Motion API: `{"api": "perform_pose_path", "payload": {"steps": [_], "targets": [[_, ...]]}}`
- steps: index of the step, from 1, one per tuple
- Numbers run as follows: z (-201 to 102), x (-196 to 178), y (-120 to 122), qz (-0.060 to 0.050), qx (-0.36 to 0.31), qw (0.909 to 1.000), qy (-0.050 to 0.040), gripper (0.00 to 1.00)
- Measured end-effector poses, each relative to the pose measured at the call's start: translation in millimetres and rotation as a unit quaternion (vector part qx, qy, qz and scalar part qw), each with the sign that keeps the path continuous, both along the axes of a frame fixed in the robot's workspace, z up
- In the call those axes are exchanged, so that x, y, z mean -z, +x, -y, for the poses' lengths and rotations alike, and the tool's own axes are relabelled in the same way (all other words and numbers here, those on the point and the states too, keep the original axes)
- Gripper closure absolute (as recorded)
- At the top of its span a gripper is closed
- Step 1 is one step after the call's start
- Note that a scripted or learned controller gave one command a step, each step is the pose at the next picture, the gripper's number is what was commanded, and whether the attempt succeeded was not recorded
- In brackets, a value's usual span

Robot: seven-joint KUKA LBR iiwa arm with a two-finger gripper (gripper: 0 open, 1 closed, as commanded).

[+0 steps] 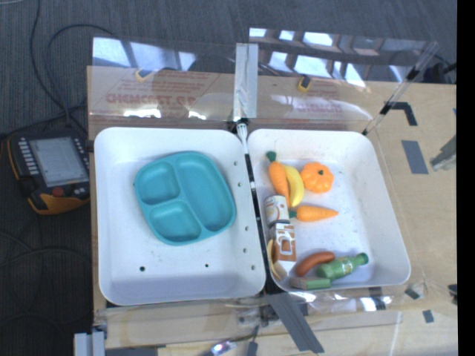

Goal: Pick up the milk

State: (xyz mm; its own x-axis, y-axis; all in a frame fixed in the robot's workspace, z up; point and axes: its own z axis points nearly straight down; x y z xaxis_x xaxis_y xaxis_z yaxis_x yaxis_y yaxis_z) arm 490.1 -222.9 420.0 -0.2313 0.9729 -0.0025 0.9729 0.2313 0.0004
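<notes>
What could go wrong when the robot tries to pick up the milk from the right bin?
1. The milk carton lies flat against the right bin's left wall, so a finger may have little room on that side.
2. A can touches its upper end and a sausage lies at its lower end; the gripper could likely bump or grab these instead.
3. The carton may slip, since it lies on its side.

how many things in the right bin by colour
orange: 3, two carrots and a pumpkin
yellow: 1, banana
white and brown: 1, milk
red: 1, sausage
green: 1, bottle
total: 7
</notes>
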Motion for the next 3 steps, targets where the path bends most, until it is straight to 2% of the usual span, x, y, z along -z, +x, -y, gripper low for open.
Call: {"api": "perform_pose_path", "payload": {"steps": [1, 2, 3], "targets": [[-3, 12, -5, 0.0, -0.188, 0.9822, -0.0004, 1.0], [0, 93, -5, 0.0, -0.256, 0.9668, -0.0003, 1.0], [1, -15, -4, 0.001, -0.314, 0.9493, -0.0016, 1.0]]}}
